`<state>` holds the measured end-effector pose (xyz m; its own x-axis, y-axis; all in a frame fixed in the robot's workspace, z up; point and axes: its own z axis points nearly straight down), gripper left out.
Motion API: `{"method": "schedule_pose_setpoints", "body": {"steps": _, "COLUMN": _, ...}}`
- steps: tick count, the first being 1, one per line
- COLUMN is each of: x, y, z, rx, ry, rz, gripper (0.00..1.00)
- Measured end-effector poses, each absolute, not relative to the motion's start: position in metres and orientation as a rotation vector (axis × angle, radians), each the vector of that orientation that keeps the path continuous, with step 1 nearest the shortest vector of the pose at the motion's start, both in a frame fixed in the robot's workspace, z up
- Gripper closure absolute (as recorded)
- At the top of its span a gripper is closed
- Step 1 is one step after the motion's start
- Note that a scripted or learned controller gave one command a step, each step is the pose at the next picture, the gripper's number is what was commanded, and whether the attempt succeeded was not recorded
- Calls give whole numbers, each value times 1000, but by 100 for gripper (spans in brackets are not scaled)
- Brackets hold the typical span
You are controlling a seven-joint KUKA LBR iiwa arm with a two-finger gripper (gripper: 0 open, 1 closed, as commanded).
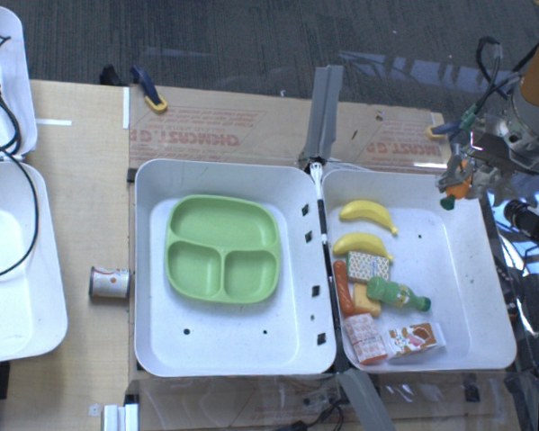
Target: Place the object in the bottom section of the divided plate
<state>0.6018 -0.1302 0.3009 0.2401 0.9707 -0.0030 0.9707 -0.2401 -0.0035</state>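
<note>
claw over the right bin's far corner, plate bare

the claw [458, 186] hangs at the upper right corner of the right bin [465, 265]; wires and blur hide its tips, so i cannot tell its state. the arm [538, 80] is cut off by the frame's edge. well to its left lie two bananas [369, 212] [362, 244], then a green bottle [397, 295], a checkered packet [368, 265], and printed packets [394, 341] with unreadable labels. the green divided plate [223, 249] sits in the left bin [155, 339].
</note>
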Motion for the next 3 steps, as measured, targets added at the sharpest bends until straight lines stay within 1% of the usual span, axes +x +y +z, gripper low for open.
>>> {"method": "schedule_pose_setpoints", "body": {"steps": 1, "x": 555, "y": 2, "z": 281, "rx": -2415, "ry": -2006, "rz": 6, "gripper": 100}}
{"method": "schedule_pose_setpoints", "body": {"steps": 2, "x": 559, "y": 77, "z": 269, "rx": -2461, "ry": -1950, "rz": 8, "gripper": 100}}
{"method": "schedule_pose_setpoints", "body": {"steps": 3, "x": 584, "y": 83, "z": 298, "rx": -2210, "ry": -2233, "rz": 6, "gripper": 100}}
